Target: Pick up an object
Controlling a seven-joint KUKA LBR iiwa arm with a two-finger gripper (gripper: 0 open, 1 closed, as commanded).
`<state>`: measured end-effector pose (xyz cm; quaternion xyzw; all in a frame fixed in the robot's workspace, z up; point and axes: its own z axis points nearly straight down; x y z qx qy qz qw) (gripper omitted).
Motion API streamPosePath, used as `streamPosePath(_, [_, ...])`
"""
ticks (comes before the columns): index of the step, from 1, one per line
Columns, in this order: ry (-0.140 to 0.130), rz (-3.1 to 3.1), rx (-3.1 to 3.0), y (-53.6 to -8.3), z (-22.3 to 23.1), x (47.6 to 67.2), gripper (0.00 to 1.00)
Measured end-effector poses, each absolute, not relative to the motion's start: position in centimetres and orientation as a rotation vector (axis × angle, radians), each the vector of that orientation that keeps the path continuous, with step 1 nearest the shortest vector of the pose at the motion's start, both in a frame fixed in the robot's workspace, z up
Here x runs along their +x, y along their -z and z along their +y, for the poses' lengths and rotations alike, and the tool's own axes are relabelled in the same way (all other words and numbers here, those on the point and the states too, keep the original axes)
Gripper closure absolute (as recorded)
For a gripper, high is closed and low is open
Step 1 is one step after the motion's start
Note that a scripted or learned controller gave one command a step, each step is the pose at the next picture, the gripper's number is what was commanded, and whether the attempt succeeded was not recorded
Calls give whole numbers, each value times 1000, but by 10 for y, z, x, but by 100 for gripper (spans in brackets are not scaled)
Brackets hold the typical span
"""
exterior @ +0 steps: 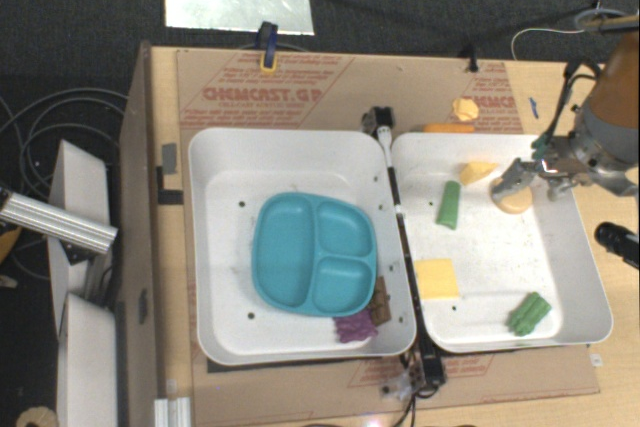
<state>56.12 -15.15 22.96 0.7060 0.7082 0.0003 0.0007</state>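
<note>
Reaching in from the right, the grey arm [615, 130] places its gripper [517, 183] over the far right part of the right bin [580, 265].

Gripper: fingers point left; a pale tan rounded piece [515, 200] lies directly at their tips, touching or just under them. Whether the fingers are open, closed, or gripping that piece cannot be told from this angle.

Right bin, contents:
- yellow wedge [478, 172], far side, just left of the gripper.
- green stick [449, 204], upright along the bin's depth, left of the tan piece.
- yellow square block [437, 279], near-left area, close to the dividing wall.
- green ridged item [528, 313], near-right corner.
- orange strip [448, 127], lying on the far rim.

Left bin [215, 215], contents:
- teal divided plate [314, 254], three compartments, central.
- purple item [353, 327], near-right corner, touching the plate's near edge.
- brown item [381, 303], just beside the purple one, against the right wall.

Bench: brown cardboard sheet [300, 80] under both bins; a yellow round object [465, 109] sits on it beyond the right bin. A blue-and-yellow clamp [267, 47] grips the far cardboard edge.
</note>
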Motion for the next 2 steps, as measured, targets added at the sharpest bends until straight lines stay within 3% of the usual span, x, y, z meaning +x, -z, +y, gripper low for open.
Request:
streamPosePath(1, [-2,2234,2212,-77,-101,615,0])
streamPosePath(2, [-5,2224,2213,-96,-105,616,100])
